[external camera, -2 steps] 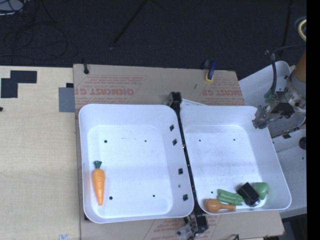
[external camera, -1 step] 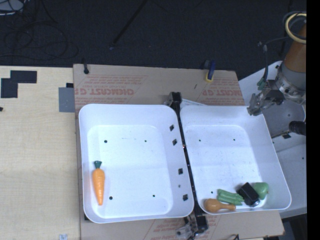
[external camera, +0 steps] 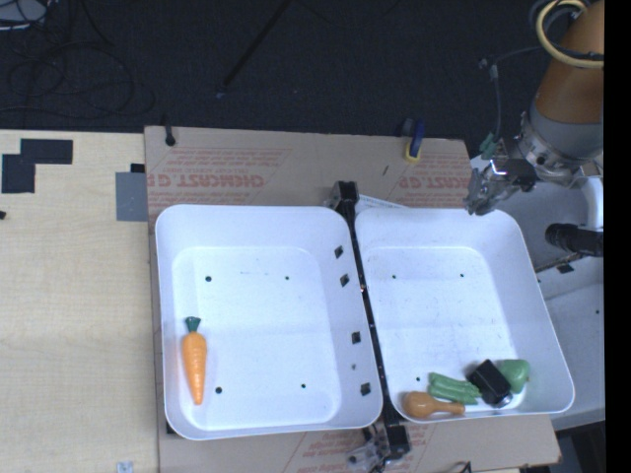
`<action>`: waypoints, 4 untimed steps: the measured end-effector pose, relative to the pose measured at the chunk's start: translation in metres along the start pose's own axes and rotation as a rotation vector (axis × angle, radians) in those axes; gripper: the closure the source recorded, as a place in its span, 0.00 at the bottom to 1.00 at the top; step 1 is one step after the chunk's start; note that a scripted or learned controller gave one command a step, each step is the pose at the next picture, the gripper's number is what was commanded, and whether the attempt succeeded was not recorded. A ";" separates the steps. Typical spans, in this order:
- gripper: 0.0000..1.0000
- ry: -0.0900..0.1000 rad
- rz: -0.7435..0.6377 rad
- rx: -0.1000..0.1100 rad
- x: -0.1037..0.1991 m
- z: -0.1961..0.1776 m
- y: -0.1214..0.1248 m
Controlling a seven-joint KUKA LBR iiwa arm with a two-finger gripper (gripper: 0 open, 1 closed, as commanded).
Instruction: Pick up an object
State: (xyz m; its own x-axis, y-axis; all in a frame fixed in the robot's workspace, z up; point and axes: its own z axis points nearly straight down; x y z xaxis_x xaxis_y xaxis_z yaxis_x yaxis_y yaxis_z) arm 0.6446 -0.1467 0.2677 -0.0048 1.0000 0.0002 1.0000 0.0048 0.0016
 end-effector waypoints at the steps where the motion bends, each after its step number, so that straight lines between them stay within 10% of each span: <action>1: 1.00 0.001 0.001 -0.001 0.044 -0.053 -0.007; 3: 1.00 0.001 0.001 0.007 0.128 -0.034 -0.011; 4: 1.00 0.002 -0.003 -0.011 0.190 -0.167 -0.013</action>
State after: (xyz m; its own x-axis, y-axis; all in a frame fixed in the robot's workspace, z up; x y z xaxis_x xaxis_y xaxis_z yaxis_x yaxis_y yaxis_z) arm 0.6309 0.0427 0.4349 -0.0080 1.0000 0.0022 0.9999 0.0080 0.0123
